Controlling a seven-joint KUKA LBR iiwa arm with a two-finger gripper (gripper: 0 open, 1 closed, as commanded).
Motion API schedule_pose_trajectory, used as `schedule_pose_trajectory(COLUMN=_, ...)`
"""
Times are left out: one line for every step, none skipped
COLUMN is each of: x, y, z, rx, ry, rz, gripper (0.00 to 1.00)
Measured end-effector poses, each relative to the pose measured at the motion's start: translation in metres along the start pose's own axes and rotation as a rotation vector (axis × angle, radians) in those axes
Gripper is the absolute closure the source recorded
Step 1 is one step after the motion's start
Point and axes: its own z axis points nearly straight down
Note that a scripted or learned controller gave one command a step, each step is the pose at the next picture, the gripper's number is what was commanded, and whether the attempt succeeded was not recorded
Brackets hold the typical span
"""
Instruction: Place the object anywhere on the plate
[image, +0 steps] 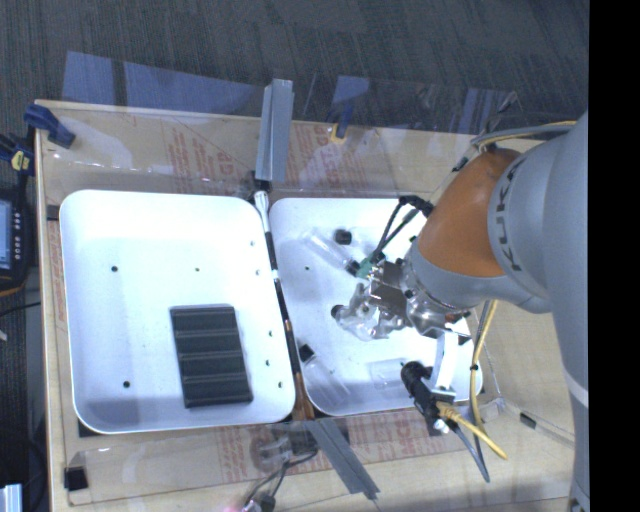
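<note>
Two shallow white bins side by side on the bench (150, 150). In the left bin (100, 300), a dark ribbed rectangular plate (209, 356), lying flat toward the near edge. Over the right bin (300, 230), the grey arm (520, 230) with its orange band, reaching in from the right. Claw (372, 312) low over the middle of that bin, in a tangle of cables. Right at the claw tip, a clear, glassy object (352, 318), hard to make out against the white floor; touching or merely beside, impossible to tell. State of the claw, spread or pressed together, likewise impossible to tell. Object and plate well apart, in separate bins. Near the far side of the right bin, a small dark item (343, 237).
</note>
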Motion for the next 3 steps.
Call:
schedule_pose_trajectory(x=0.1, y=0.028, z=-0.018, rx=0.001, ry=-0.002, rz=0.244, gripper=1.0)
schedule_pose_trajectory(x=0.142, y=-0.051, z=0.024, rx=0.005, ry=-0.003, rz=0.52, gripper=1.0)
schedule_pose_trajectory(x=0.244, y=-0.042, z=-0.048, rx=0.0, ry=-0.003, rz=0.691, gripper=1.0)
